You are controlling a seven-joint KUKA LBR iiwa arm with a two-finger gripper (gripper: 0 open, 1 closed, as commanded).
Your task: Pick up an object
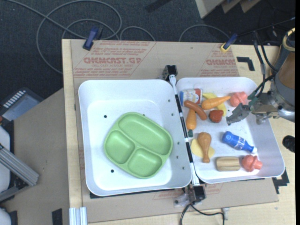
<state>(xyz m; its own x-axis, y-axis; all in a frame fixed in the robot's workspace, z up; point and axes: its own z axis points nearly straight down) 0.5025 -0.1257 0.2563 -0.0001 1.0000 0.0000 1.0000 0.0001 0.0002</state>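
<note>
Gripper [236, 115] hovers open and empty over the right bin [276, 156], choosing a toy.

The fingers stand apart with nothing between them, just right of the red tomato [216, 116] and just far of the blue bottle [237, 142]. For a good grasp, I think it should descend straight on one separate object, like the bottle, away from the crowded sausage [195, 109] and carrot [215, 101].

Toy foods [220, 135] — right bin [276, 158]
</note>
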